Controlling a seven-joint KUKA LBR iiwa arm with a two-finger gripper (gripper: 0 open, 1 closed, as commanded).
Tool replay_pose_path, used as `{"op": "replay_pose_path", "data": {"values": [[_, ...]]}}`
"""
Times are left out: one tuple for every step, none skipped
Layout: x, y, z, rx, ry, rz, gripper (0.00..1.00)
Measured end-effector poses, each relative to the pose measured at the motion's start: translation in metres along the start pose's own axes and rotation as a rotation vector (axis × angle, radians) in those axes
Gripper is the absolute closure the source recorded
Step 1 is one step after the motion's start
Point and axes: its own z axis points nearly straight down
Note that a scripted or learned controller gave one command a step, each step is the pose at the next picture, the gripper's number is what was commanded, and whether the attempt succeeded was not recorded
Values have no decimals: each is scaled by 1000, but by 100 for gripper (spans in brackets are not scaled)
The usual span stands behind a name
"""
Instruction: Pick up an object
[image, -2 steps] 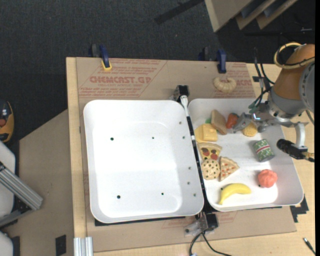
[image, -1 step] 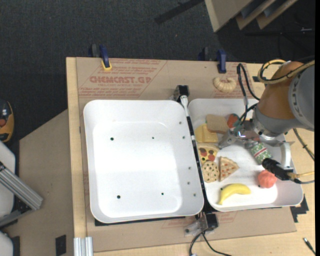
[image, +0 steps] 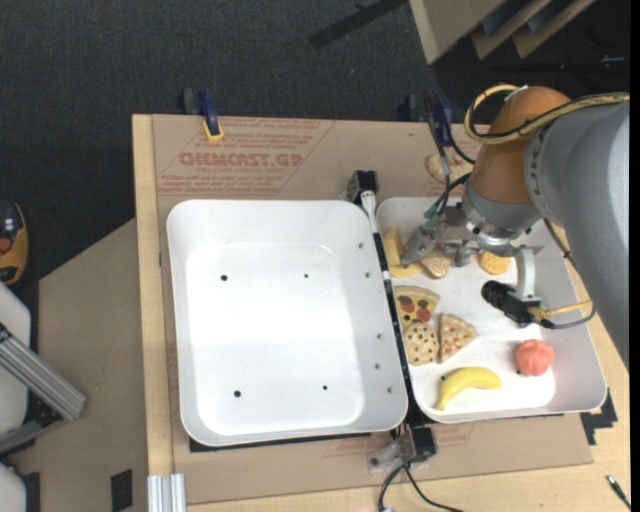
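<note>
My gripper (image: 438, 247) is low over the far left corner of the right bin (image: 575, 385). It hangs right above a yellow wedge (image: 398, 257) and a tan round biscuit (image: 436, 267), and its body hides part of both. Whether it touches either one is not clear. A second round cracker (image: 493, 263) lies just to its right. Nearer the front are a pizza slice (image: 415, 303), a dark-spotted slice (image: 420, 342) and a third slice (image: 456, 334). A banana (image: 466, 383) and a pink-red fruit (image: 535, 357) lie by the front wall.
The left bin (image: 190, 330) adjoins the right one along a shared wall with black clamps. Both stand on a brown board (image: 240, 150). The grey arm (image: 585, 180) crosses the right bin's far right side.
</note>
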Motion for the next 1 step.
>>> {"op": "replay_pose_path", "data": {"values": [[-2,-2,-11,1,0,3,100]]}}
